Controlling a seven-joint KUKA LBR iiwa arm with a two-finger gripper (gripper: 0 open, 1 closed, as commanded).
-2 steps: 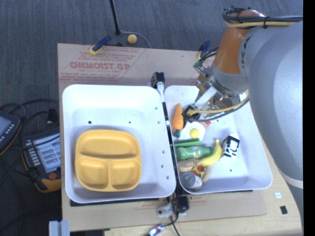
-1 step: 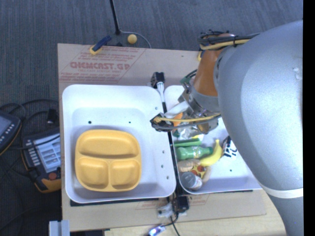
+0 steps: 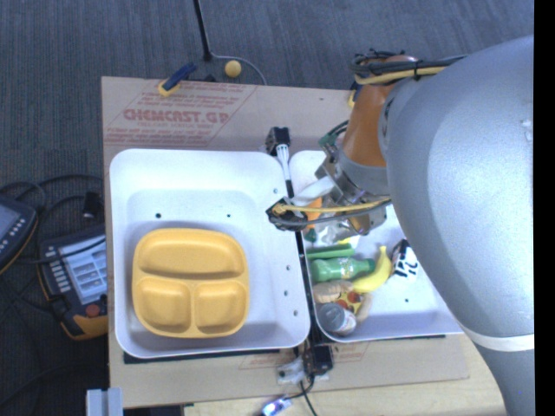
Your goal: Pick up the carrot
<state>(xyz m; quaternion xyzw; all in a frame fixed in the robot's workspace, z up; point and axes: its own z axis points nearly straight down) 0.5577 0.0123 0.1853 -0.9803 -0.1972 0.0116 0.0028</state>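
Observation:
A small orange piece, likely the carrot (image 3: pixel 315 203), peeks out at the left side of the right bin (image 3: pixel 416 319), mostly hidden by the gripper. The gripper (image 3: pixel 336 222) is lowered into that bin, right over the orange piece and the clutter there. The grey arm with its orange band (image 3: pixel 368 128) covers most of the bin's right part.
Below the gripper lie a green bottle (image 3: pixel 332 269), a yellow banana (image 3: pixel 378 271) and a round cup (image 3: pixel 336 320). A white object (image 3: pixel 305 166) sits at the bin's far left corner. The left bin (image 3: pixel 173 176) holds a yellow divided tray (image 3: pixel 191 280).

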